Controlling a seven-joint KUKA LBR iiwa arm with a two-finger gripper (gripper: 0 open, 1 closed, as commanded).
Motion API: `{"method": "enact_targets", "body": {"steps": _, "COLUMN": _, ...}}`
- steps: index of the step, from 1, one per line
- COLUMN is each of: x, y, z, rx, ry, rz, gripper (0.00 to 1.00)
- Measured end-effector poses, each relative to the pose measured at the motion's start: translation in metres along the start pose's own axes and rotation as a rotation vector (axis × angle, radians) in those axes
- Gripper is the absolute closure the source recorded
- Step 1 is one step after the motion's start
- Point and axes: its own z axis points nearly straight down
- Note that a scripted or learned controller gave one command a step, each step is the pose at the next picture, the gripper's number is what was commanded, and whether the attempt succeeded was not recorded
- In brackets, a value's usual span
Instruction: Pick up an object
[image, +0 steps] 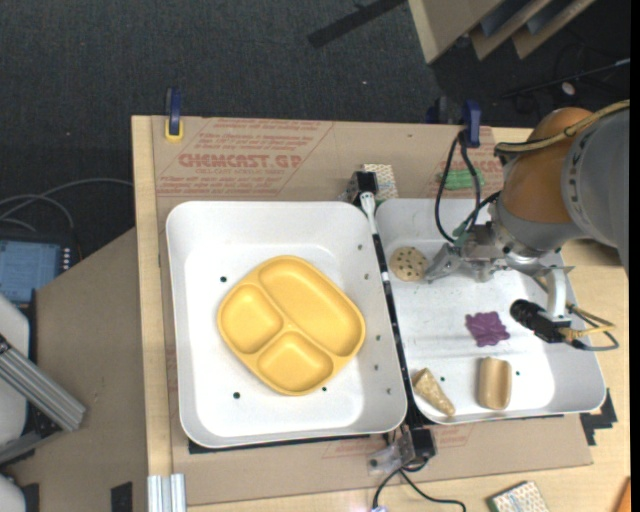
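Observation:
The right bin (560, 400) holds several small items. A round tan cookie-like disc (406, 263) lies at its back left. A purple lumpy piece (486, 327) rests in the middle. A tan cylinder (493, 383) and a pale wedge (434, 391) sit near the front wall. My gripper (445, 263) hangs low over the back of this bin, just right of the disc, with nothing visibly in it. The grey arm with its orange band (540, 185) comes in from the right.
The left bin (190, 300) holds a yellow divided plate (290, 323) in its middle. A ridge (385, 300) separates the two bins. Cardboard (250, 160) lies under the bins, with clamps at the back edge.

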Motion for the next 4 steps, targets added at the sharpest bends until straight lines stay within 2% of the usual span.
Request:
{"method": "enact_targets", "body": {"steps": 1, "x": -0.039, "y": -0.051, "z": 0.000, "rx": 0.010, "ry": 0.002, "rz": 0.007, "gripper": 0.00}}
{"method": "enact_targets", "body": {"steps": 2, "x": -0.043, "y": 0.010, "z": -0.001, "rx": 0.000, "ry": -0.001, "rz": 0.000, "gripper": 0.00}}
{"method": "enact_targets", "body": {"steps": 3, "x": -0.038, "y": -0.057, "z": 0.000, "rx": 0.012, "ry": 0.004, "rz": 0.005, "gripper": 0.00}}
{"method": "enact_targets", "body": {"steps": 4, "x": -0.052, "y": 0.032, "z": -0.001, "rx": -0.004, "ry": -0.002, "rz": -0.001, "gripper": 0.00}}
